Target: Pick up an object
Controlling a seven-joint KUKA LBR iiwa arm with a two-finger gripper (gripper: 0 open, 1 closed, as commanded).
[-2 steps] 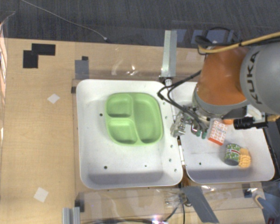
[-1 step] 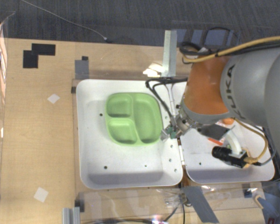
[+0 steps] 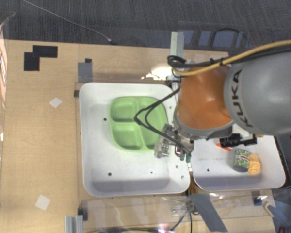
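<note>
A light green divided tray [image 3: 134, 123] lies in the left white bin [image 3: 97, 144]. My gripper [image 3: 164, 148] hangs over the tray's lower right corner, close to the bin's right wall. The big grey arm with its orange band [image 3: 203, 101] covers the space above it. In the right bin [image 3: 262, 178] sit a small green-and-white can [image 3: 241, 159] and a yellow corn-like piece [image 3: 254, 165] touching it. A black and red object [image 3: 235, 141] lies just under the arm's edge.
The two bins meet at a ridge [image 3: 189, 176] directly under the wrist. Black cables [image 3: 148, 111] loop from the arm over the green tray. The wooden bench [image 3: 39, 144] stretches to the left, with black tape marks [image 3: 39, 56] at the back.
</note>
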